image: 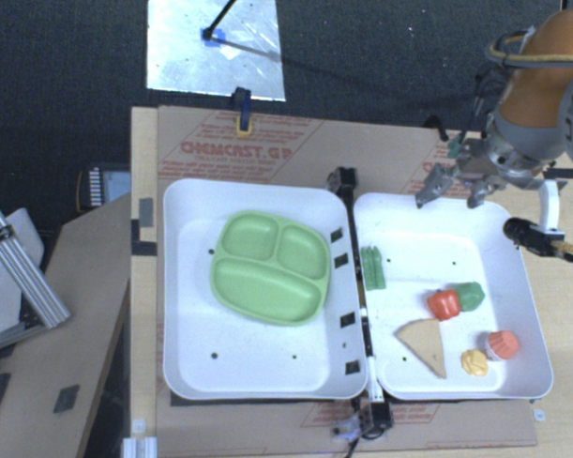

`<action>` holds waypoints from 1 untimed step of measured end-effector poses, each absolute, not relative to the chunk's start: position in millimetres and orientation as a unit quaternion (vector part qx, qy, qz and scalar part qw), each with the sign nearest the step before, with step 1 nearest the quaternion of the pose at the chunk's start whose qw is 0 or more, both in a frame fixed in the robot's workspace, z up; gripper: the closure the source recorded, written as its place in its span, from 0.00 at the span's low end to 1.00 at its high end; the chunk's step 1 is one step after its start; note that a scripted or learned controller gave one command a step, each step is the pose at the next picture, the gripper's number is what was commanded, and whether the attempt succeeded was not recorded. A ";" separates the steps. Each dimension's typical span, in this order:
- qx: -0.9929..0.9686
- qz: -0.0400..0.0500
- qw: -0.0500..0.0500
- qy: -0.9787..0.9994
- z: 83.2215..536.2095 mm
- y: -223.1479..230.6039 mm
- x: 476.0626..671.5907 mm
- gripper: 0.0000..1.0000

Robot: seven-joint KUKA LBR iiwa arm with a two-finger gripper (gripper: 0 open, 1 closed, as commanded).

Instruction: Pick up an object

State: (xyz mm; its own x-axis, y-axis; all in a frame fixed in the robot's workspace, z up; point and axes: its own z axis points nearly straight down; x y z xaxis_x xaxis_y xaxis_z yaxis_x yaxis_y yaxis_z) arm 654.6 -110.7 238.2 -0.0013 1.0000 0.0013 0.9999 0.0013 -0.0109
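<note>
My gripper hangs above the far edge of the right bin, its two fingers spread open with nothing between them. Well below it in that bin lie a red pepper touching a green vegetable, a tan wedge, a small yellow piece and an orange-and-white piece. A green flat piece lies against the bin's left wall.
The left bin holds a green divided plate. Black clips run along the seam between the bins. A foil sheet lies beyond the cardboard base.
</note>
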 end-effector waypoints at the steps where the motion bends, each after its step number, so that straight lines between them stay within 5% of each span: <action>1: -0.706 0.000 0.000 -0.708 246.3 -110.4 656.8 0.00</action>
